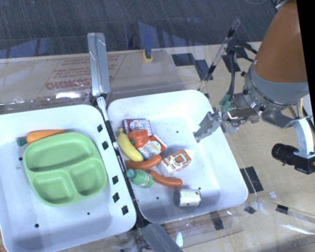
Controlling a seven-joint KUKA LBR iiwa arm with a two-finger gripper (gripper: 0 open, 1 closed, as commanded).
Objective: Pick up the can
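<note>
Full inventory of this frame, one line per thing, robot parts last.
bins: 2, white, side by side on the bench
tray: 1, green, three compartments, left bin
carrot: 1, orange, left bin, at the tray's far edge
can: 1, silver, lying on its side, right bin near front edge
banana: 1, yellow, right bin, left side
box: 1, red and white, right bin, far left
carton: 1, orange and white, right bin, middle
sausages: 2, orange-red, right bin, left of middle
bottle: 1, green, right bin, by the divider
arm: 1, grey with orange band, right
gripper: 1, grey, over right bin's right part, apart from the can
</note>
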